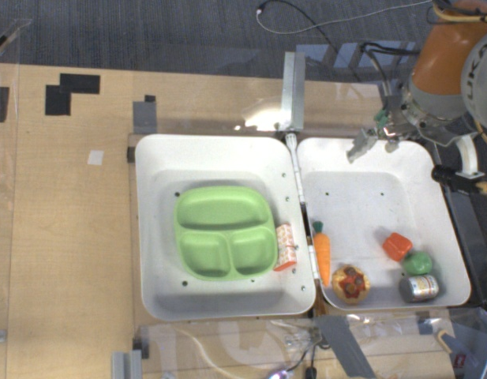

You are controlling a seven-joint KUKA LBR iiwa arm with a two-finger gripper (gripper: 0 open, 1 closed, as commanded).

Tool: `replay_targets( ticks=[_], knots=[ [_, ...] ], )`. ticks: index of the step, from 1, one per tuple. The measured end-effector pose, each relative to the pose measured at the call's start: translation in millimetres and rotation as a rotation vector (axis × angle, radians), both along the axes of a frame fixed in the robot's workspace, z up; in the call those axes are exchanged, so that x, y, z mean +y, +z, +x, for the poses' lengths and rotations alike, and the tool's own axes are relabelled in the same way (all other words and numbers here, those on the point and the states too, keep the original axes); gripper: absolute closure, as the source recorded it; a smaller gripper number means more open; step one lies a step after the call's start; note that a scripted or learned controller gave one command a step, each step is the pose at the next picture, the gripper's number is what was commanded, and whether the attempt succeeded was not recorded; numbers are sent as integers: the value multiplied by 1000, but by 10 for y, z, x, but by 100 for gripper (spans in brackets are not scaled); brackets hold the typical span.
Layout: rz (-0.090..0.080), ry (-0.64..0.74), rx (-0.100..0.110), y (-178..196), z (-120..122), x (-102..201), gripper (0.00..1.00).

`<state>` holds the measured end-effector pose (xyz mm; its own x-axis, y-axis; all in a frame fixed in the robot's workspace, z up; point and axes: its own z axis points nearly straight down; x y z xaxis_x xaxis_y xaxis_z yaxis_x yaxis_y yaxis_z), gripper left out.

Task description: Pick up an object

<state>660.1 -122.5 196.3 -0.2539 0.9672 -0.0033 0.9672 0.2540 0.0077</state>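
A light wooden bench (61, 235) fills most of the view, black squares marked near its far left corner, and beyond its far edge runs dark grey carpet (148, 14) with a thin cable (330, 22) looping across it. On the bench, two shallow white bins sit side by side, touching along a metal divider: the left bin (156, 290) holds a big green compartment tray (225, 231) lying flat in its middle, and a small red-and-white packet (285, 247) leans just beside the tray's right edge, against the bin's right wall. The right bin (361, 204) carries the small stuff, all clustered along its near side. There's the carrot (323, 255), lying hard against the bin's left wall, long axis running far-to-near, green top pointing away, orange tip toward the near edge. Just right of its tip, a round pizza-like toy (350, 283). Further right, an orange-red piece (397, 246), a green ball-like piece (419, 263) just beside it, and a silver can (419, 288) on its side at the near right corner. The arm (456, 61) hangs over the far right corner, gripper (373, 142) above the bin's far edge, well apart from everything; whether its claw is spread or clenched, I cannot tell, and nothing is seen in it.
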Motion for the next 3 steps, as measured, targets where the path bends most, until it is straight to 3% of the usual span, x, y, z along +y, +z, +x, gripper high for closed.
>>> replay_targets(
  ticks=[1, 2, 3],
  knots=[
    [1, 14, 5, -835, -881, -235, 0],
    [0, -143, -2, -1064, -1700, -837, 0],
    [2, -141, -10, -942, -1665, -822, 100]
  ],
)
